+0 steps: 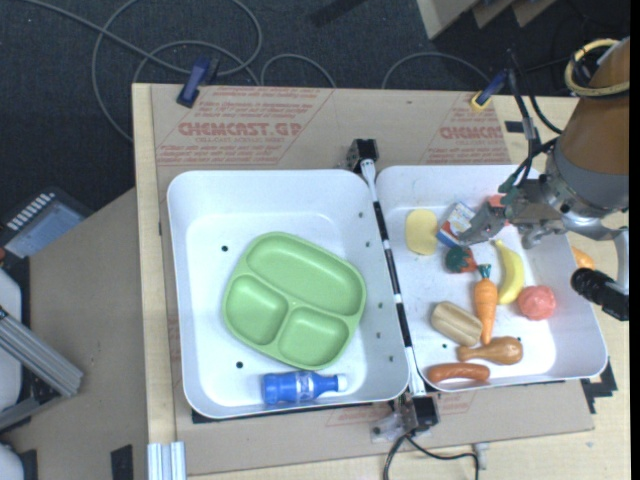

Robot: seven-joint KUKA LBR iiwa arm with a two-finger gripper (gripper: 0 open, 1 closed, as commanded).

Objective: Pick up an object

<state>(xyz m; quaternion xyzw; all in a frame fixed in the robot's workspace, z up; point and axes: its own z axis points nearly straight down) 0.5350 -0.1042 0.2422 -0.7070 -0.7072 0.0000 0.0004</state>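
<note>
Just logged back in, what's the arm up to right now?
The arm reaches in from the right and its claw hangs over the right bin, near the top of a pile of toy food: a banana, a carrot, a sausage and others. I can't tell whether it grips anything. The left bin holds a green tray and a blue bottle.

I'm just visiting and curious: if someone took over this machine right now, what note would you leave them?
Gripper: over the right bin, near its upper middle; open or shut cannot be judged, and nothing visibly held.
Right bin: yellow piece, banana, carrot, pink ball, bread roll, sausage.
Left bin: green divided plate, blue bottle.
Done: nothing lifted.
Left: grasp and lift one object.
</note>
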